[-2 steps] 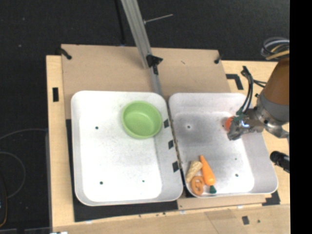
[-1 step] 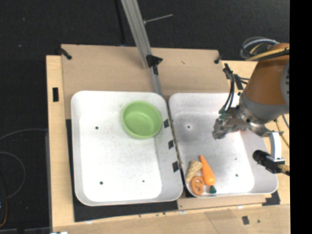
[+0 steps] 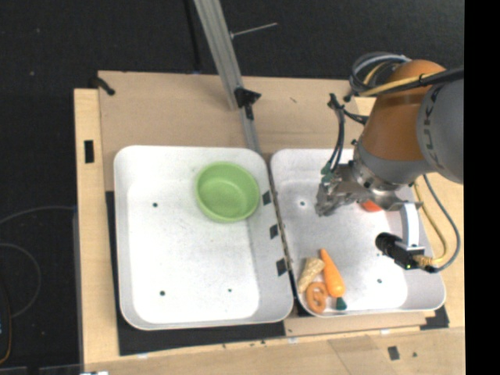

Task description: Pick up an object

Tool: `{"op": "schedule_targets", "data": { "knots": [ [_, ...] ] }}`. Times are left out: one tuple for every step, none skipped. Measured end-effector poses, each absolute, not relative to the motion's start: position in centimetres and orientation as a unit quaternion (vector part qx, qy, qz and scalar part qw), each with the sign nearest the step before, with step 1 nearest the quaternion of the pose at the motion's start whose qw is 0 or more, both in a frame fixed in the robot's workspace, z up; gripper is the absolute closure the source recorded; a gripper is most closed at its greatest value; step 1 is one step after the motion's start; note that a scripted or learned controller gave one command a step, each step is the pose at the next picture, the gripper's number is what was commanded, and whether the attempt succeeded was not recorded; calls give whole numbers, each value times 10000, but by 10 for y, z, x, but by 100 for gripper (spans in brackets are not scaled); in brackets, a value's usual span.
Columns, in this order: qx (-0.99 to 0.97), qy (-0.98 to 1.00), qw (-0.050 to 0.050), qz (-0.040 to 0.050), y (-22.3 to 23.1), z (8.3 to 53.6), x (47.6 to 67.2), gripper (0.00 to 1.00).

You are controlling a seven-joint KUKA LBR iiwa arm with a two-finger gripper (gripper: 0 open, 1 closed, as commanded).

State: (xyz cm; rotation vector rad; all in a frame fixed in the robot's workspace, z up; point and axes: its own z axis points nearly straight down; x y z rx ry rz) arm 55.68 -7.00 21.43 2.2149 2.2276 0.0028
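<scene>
A green bowl sits in the left bin, near its upper right corner. In the right bin, by the front left corner, lie an orange carrot, a beige piece and a round orange slice-like toy. My gripper hangs over the upper middle of the right bin, well above the carrot group. A small red-orange object peeks out just right of the gripper, partly hidden by the wrist. Nothing shows between the fingers.
A grey slanted pole runs from the top down to the divide between the bins. Cables loop off the arm over the right bin's right side. The wooden bench frames both bins.
</scene>
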Motion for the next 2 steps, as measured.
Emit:
{"op": "schedule_targets", "data": {
  "knots": [
    [7044,7098,3,12,-22,217,575,100],
    [7041,7101,3,16,35,233,575,100]
  ]
}}
